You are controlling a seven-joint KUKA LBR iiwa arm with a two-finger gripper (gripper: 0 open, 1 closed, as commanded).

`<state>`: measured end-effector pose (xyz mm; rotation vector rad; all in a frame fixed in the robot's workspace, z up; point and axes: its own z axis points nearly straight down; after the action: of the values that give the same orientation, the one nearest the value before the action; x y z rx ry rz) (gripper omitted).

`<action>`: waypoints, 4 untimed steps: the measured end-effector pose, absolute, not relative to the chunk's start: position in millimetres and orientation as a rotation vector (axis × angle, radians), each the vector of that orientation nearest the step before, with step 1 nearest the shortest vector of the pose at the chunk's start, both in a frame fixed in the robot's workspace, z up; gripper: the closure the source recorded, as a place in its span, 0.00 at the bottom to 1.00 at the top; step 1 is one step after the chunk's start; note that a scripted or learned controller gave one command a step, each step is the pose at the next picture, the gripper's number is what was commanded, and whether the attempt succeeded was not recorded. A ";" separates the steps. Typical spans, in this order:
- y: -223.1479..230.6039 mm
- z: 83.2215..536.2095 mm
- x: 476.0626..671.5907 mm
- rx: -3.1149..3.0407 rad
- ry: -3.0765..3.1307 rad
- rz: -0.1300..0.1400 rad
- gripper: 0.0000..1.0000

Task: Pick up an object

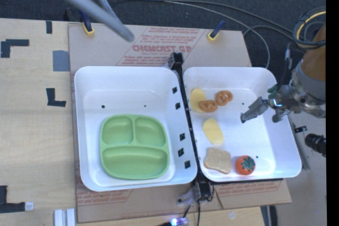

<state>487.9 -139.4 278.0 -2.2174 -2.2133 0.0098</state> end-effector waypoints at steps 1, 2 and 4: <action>-139.1 282.8 489.7 -2.220 -2.223 0.001 0.00; -132.0 221.3 487.1 -2.217 -2.219 0.006 0.00; -133.2 133.8 489.5 -2.217 -2.219 0.006 0.00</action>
<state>489.5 -133.2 133.8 -2.2175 -2.2186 0.0056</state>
